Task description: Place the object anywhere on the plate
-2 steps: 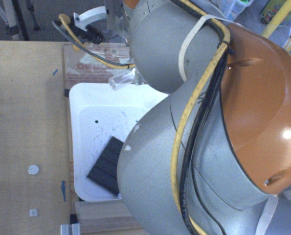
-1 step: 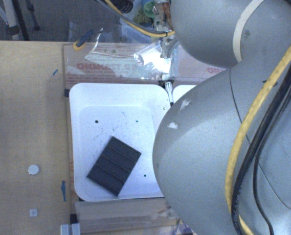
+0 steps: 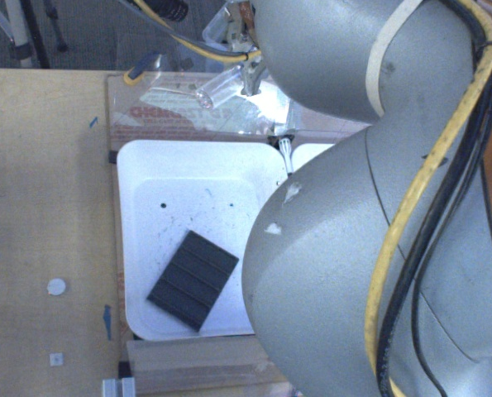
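Observation:
A dark grey ribbed rectangular plate (image 3: 193,279) lies tilted on the floor of the left white bin (image 3: 146,180), toward its front. The grey arm (image 3: 370,246) looms large across the right half of the view and covers most of the right bin (image 3: 312,151). The gripper end is hidden behind the arm's body. No object is seen on the plate.
The wooden bench top (image 3: 39,205) spreads to the left with a small white disc (image 3: 56,286) on it. A clear plastic sheet (image 3: 204,110) lies behind the bins. Yellow and black cables (image 3: 427,188) run along the arm.

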